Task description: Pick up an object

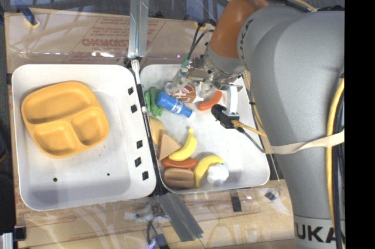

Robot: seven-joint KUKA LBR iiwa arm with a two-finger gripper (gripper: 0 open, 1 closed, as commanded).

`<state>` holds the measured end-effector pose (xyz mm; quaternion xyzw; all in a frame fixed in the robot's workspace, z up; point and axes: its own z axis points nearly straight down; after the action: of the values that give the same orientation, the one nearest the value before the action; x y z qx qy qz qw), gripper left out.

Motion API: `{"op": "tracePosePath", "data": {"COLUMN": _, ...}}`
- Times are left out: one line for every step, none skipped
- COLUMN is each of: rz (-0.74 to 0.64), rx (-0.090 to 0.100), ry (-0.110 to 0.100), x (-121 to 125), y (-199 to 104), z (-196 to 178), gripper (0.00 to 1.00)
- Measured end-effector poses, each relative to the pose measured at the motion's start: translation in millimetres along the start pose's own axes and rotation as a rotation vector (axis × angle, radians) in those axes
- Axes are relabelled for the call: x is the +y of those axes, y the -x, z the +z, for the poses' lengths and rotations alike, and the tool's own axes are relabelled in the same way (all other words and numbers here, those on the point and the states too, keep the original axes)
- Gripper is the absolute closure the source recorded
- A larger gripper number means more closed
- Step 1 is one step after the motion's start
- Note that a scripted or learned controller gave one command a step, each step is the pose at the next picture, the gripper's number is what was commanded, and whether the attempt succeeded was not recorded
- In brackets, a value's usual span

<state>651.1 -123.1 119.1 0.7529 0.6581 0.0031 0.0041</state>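
Note:
My gripper [195, 82] reaches down into the far part of the right bin [253, 154], under the orange-banded wrist. Directly beneath it lies a clear wrapped item with red inside [183, 91]. A blue cylinder [174, 105] lies just to the near left of that, and an orange-red piece [208, 102] just to the right. A green item [154, 102] rests against the bin's left wall. Nothing shows plainly between the gripper's tips.
Near the front of the right bin are a banana [186, 147], a second yellow fruit [205, 166], a white item [218, 174], a brown bun [179, 177] and a tan wedge [167, 142]. A yellow divided plate [64, 118] lies in the left bin [88, 183].

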Motion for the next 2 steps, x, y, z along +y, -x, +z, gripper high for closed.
{"op": "tracePosePath", "data": {"rz": -0.084, "rx": -0.005, "ry": 0.033, "x": -10, "y": -3, "z": 6, "gripper": 0.00}}
{"op": "tracePosePath", "data": {"rz": -0.129, "rx": -0.006, "ry": 0.035, "x": -26, "y": -10, "z": 6, "gripper": 0.00}}
